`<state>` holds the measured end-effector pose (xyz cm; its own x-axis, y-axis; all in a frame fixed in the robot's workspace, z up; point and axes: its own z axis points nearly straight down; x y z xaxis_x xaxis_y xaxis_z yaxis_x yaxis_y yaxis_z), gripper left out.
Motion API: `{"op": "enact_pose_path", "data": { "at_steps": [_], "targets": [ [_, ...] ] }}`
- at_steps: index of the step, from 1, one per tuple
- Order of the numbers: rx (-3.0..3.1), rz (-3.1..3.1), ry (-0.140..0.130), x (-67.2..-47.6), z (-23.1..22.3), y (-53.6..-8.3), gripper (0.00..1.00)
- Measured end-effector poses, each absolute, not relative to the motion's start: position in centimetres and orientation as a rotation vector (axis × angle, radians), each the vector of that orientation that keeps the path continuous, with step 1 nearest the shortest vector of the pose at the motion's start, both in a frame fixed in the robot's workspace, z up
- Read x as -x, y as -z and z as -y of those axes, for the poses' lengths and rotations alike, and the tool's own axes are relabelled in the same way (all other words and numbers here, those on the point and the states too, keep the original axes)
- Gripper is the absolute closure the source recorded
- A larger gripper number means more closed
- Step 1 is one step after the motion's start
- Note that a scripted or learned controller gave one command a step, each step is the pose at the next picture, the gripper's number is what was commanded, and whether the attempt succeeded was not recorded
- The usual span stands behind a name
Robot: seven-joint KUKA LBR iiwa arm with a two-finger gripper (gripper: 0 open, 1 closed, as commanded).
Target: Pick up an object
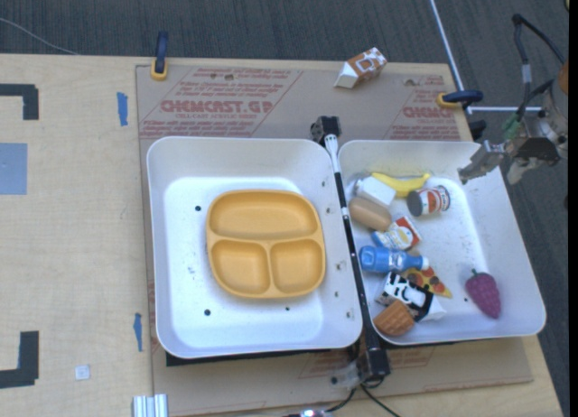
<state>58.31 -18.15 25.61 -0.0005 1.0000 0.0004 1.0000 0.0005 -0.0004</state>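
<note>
In left bin (172, 226), yellow plate (265, 243) (three-part)

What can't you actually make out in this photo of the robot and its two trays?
- Gripper, camera view: small and blurred at the right bin's far corner; whether its fingers are open cannot be told.
- Arm: cut off by the right edge.
- Black-and-white toy: partly covered by neighbours in the pile, shape unclear.
- Can label: too small to read.
- Carton on the board behind the bins: print too small.
</note>
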Motion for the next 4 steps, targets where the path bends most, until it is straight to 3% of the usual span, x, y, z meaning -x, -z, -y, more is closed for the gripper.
{"op": "enact_pose_path", "data": {
  "at_steps": [1,2,3,4],
  "targets": [
    [2.22,2.22,-0.002,-56.3,16.7,-12.3,0.0],
    [2.239,2.234,0.01,-50.9,11.7,-9.0,0.0],
    [2.247,2.238,0.012,-51.1,12.0,-10.1,1.0],
    [2.22,2.223,0.002,-48.0,1.8,-18.5,1.0]
  ]
}}
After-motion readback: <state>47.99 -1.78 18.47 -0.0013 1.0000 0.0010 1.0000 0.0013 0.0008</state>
